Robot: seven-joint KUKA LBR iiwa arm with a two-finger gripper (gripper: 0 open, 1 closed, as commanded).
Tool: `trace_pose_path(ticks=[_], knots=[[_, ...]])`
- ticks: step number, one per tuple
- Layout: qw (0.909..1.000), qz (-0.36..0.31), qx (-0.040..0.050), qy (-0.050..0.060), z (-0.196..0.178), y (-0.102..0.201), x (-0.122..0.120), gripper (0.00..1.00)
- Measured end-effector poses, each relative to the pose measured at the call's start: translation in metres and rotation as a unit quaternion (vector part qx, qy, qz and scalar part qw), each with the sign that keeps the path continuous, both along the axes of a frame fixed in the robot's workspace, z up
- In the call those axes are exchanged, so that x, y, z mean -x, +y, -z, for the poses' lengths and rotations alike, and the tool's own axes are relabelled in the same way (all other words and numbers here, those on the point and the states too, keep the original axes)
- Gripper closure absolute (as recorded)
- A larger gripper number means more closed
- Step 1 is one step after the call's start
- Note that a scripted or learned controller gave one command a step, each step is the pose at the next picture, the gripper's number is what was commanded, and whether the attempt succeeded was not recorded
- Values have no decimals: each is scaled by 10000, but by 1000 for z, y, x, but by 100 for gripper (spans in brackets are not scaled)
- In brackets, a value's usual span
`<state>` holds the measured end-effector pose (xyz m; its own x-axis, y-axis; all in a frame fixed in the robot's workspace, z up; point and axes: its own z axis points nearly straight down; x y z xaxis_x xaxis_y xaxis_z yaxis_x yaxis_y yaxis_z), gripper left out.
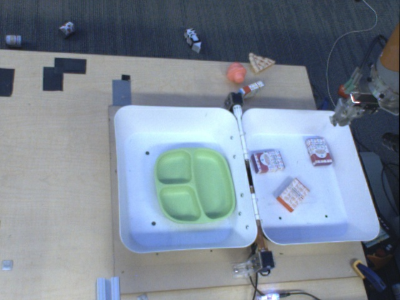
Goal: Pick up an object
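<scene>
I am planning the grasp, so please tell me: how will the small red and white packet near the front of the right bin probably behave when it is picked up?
The packet looks flat and thin, so it is probably light and may flex a little. It lies flat and tilted on the smooth floor of the right bin, so a push would likely slide it, not roll it. Its low profile may give fingers little edge.

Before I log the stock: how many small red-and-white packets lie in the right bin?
3: one red-and-white packet by the bin's left wall, one toward the far right, one nearer the front. None looks hidden.
</scene>
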<state>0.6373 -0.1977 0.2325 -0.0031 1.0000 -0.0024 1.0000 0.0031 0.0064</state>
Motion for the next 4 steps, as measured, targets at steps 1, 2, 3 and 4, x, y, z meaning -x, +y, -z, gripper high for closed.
trace_pose_path(ticks=[1,2,3,4], knots=[[10000,-29,6,-21,-11,2,-2,100],[10000,-13,-13,8,-47,48,43,100],[10000,-7,-16,29,-15,79,90,100],[10000,1,-14,22,-9,102,145,100]])
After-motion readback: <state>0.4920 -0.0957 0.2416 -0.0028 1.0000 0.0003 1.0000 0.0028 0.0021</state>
